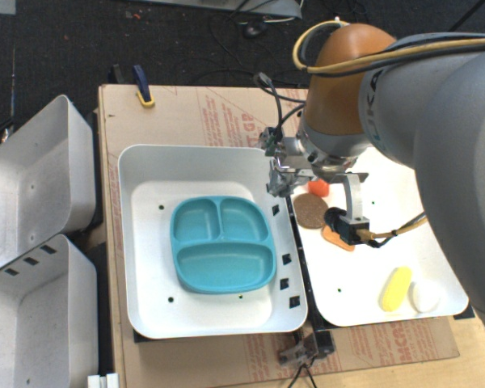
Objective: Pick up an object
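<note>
My gripper (281,176) hangs over the seam where the two bins meet, at the far corner of the left bin (137,241) and just at the near edge of the right bin (352,293). From this angle my own wrist covers the tip, so I cannot tell whether it is open or closed, and nothing can be seen held in it.

The closest candidates lie in the right bin. A small orange-red piece (318,188) sits just beside my gripper, on its right in the view. A brown disc (310,210) lies just below that piece, near my gripper and a little toward the front of the bench. Further on that same side is an orange piece (338,237), partly hidden by my own hardware. Well apart from my gripper, in the front right corner of that bin, a yellow oblong (395,288) lies just beside a white rounded thing (425,297) — whether the two touch I cannot tell.

On my gripper's other side, in the left bin, a teal divided plate (223,245) lies flat in the middle of the floor — below and to the left of the tip, apart from it.
</note>
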Controlling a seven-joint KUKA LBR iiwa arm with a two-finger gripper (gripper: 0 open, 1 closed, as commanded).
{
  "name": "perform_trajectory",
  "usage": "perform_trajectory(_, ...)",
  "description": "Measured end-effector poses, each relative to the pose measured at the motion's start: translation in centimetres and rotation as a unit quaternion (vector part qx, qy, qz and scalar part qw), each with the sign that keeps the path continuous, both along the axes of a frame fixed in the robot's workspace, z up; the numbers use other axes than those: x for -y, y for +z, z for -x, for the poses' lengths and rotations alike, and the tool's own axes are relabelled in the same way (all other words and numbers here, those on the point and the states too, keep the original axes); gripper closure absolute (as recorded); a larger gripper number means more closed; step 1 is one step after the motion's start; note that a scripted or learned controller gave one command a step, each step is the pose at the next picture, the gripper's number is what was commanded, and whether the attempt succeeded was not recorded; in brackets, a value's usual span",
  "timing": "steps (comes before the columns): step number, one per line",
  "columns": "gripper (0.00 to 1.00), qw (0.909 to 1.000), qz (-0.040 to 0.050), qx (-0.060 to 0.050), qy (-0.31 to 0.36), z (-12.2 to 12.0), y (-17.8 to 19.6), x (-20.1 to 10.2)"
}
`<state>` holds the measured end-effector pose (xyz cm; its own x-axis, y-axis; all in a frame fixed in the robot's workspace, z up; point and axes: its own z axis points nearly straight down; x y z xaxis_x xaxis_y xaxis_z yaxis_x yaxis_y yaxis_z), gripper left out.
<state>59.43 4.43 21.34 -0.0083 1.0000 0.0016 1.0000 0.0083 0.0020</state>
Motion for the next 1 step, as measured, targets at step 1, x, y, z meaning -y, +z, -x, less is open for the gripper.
perform_trajectory(1, 1.00, 1.0000, -0.0002, 0.001, 0.000, -2.89, 1.69, -5.50)
